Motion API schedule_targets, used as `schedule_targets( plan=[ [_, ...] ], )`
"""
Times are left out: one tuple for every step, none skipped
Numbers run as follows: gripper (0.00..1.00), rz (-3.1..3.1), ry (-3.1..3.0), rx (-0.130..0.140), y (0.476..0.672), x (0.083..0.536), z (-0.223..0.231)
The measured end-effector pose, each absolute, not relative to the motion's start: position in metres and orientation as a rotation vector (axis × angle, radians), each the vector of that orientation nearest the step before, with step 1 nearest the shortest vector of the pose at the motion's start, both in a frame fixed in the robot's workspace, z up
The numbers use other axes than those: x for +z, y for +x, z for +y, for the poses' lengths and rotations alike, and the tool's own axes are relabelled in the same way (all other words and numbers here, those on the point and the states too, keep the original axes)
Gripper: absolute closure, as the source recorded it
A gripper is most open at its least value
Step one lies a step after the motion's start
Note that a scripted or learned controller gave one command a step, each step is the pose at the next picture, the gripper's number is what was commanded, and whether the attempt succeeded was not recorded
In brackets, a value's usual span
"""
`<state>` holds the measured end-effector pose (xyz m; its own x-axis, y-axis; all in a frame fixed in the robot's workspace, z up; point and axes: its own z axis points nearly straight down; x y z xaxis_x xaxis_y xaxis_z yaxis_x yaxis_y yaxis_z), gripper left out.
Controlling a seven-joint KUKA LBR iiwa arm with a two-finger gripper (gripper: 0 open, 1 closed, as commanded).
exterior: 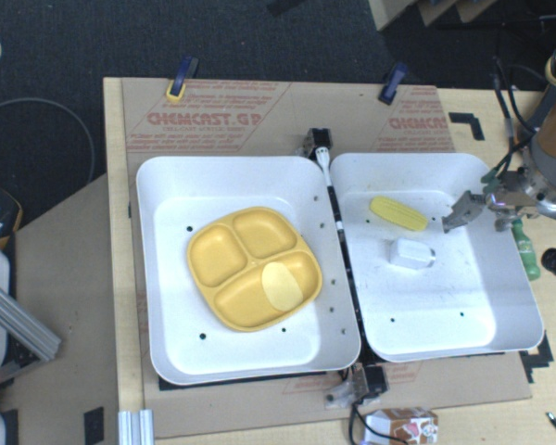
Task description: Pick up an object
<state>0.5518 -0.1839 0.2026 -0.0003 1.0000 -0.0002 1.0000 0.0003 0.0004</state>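
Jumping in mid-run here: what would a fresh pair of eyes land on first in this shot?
The yellow divided plate in the left bin stands out most, with a pale oval piece lying in its largest compartment. In the right bin, a yellow corn cob lies above a small white block, with the gripper just right of the cob.

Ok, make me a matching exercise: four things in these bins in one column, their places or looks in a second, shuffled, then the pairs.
Things:
1. divided plate
2. corn cob
3. white block
4. pale yellow oval piece

Descriptions:
A. lies in a compartment of the plate
B. yellow, in the left bin
C. white, near the middle of the right bin
D. yellow, toward the back of the right bin

Pairs: 1-B, 2-D, 3-C, 4-A
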Motion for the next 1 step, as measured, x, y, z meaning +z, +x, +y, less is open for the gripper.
schedule_targets(
  plan=[
    [0.00, 2.222, 2.202, 0.018, 0.5455, 0.3473, -0.1198]
  ],
)
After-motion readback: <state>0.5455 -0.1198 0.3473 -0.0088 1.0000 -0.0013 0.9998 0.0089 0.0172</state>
